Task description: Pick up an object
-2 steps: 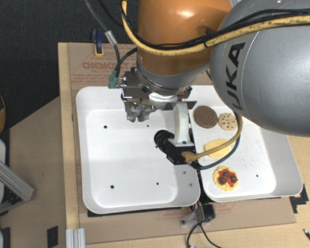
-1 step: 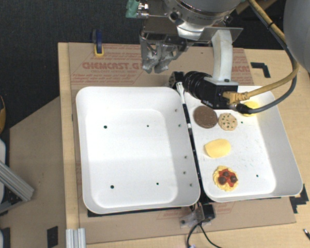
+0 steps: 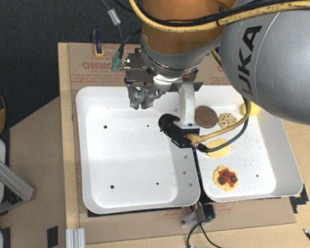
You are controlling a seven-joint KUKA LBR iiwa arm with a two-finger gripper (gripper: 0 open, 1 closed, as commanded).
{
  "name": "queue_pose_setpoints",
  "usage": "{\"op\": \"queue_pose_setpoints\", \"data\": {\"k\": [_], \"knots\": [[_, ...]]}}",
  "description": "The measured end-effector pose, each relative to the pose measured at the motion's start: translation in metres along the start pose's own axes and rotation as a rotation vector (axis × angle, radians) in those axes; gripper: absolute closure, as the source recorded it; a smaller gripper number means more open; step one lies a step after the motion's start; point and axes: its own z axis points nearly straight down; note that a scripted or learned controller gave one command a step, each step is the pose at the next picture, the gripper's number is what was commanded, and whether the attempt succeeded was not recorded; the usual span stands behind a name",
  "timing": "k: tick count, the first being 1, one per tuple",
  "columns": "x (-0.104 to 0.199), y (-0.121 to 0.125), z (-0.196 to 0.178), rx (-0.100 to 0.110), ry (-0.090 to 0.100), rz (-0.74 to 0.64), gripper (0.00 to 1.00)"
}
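Observation:
My gripper (image 3: 141, 100) hangs over the back of the left white bin (image 3: 98, 190), near its far wall. Its fingers (image 3: 136, 101) stand close together, shut, with nothing between them. The objects lie in the right white bin (image 3: 279, 174): a round brown cookie (image 3: 205, 117), a pale dotted cracker (image 3: 227, 120), a flat yellow piece (image 3: 220, 148) and a small yellow tart with red topping (image 3: 226, 177). All of them are to the right of the gripper, apart from it. Another yellow thing (image 3: 251, 108) peeks out from under the arm at the back.
The big grey and orange arm (image 3: 196, 25) covers the back of the right bin. A black cable mount with a yellow cable (image 3: 178, 130) hangs over the divide between the bins. A blue and yellow clamp (image 3: 98, 43) sits at the bench's back edge.

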Motion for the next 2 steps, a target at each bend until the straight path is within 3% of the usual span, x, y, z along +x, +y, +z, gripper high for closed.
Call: {"op": "queue_pose_setpoints", "data": {"k": [1, 2], "knots": [[0.0, -0.028, -0.03, -0.016, 0.008, -0.004, 1.0], [0.0, 0.013, 0.109, 0.001, -0.001, 0.001, 1.0]]}}
